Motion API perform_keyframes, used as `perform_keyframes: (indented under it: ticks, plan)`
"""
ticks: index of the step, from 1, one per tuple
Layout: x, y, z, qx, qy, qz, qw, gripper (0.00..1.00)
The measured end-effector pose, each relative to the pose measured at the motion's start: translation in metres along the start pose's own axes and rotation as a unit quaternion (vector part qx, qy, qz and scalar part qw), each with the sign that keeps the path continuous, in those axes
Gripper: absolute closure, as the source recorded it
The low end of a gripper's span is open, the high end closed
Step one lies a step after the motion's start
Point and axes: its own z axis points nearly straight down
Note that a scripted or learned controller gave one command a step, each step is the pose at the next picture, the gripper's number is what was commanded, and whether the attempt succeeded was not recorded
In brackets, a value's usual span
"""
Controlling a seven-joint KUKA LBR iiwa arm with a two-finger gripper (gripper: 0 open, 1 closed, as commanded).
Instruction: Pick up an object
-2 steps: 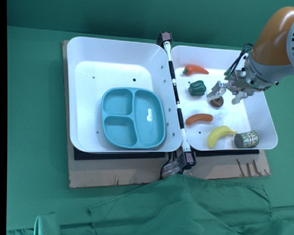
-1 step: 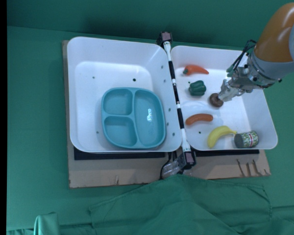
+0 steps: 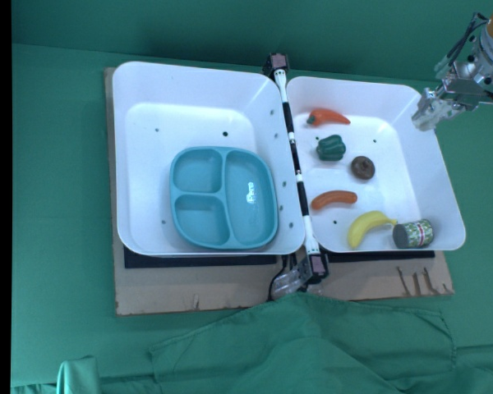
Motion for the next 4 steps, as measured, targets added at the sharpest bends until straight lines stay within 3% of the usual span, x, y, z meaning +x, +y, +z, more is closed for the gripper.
perform_keyframes:
  ticks: [2,3,4]
  plan:
    - [0.123,0.100,-0.015,0.000,0.001,-0.001,1.0000,1.00]
    - [0.179,0.118,-0.014,0.000,0.001,-0.001,1.0000,1.00]
    - [0.239,0.117,-0.018,0.000,0.002,-0.001,1.0000,1.00]
